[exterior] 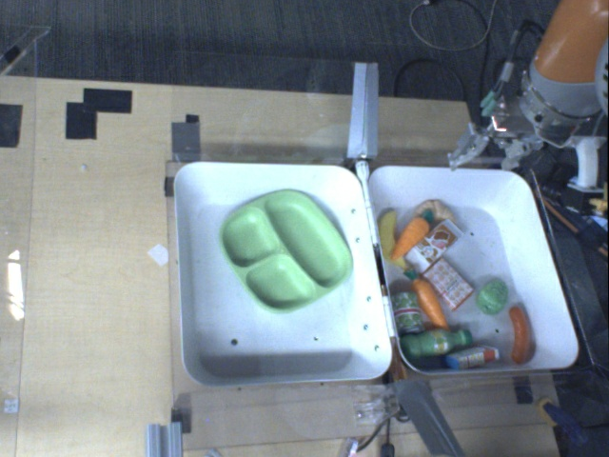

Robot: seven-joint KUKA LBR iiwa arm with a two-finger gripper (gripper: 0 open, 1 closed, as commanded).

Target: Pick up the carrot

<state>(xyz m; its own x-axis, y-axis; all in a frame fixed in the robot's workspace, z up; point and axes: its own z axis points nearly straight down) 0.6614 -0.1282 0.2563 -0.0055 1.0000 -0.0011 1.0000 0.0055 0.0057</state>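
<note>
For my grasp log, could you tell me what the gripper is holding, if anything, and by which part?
Nothing is held. The gripper hangs above the right bin's far rim, with nothing between its fingers; both carrots lie in the bin.

Looking down from high above the bench (pixel 86 284), at a slant. Both white bins (pixel 205 350) side by side, mid-picture, not very near. Arm (pixel 571 46) coming in top right.

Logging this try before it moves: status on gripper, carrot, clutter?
Gripper above right bin's far rim, holding nothing. Carrot in that bin, beside banana, against a carton. Second carrot nearer the bottles.
</note>
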